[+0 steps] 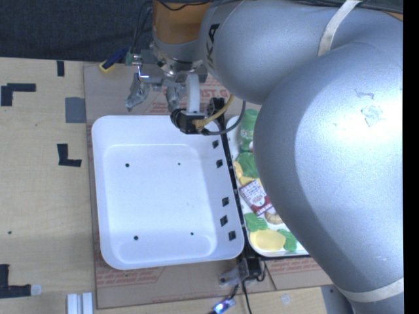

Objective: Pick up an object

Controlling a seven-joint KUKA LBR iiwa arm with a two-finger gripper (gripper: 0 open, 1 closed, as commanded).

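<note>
The gripper (156, 97) hangs above the far rim of the left bin (105, 136), over the brown cardboard sheet (111, 97) on which the bins stand. Its two metal fingers (137, 95) stand apart, with an open gap between them and nothing held in that gap. The orange band (180, 8) sits directly above the wrist, and black and yellow cables (203, 120) loop down beside the gripper to the bin's far right corner.

The left bin shows a bare white floor with four small dark dots. The right bin (298, 250) is largely covered by the grey arm (327, 129). In the strip left visible lie the objects for picking: a yellow item (268, 241) at the near end, green pieces (252, 222) beside it, a red-and-white packet (255, 198) in the middle, and further green and yellow items toward the far end. All lie well apart from the gripper.
</note>
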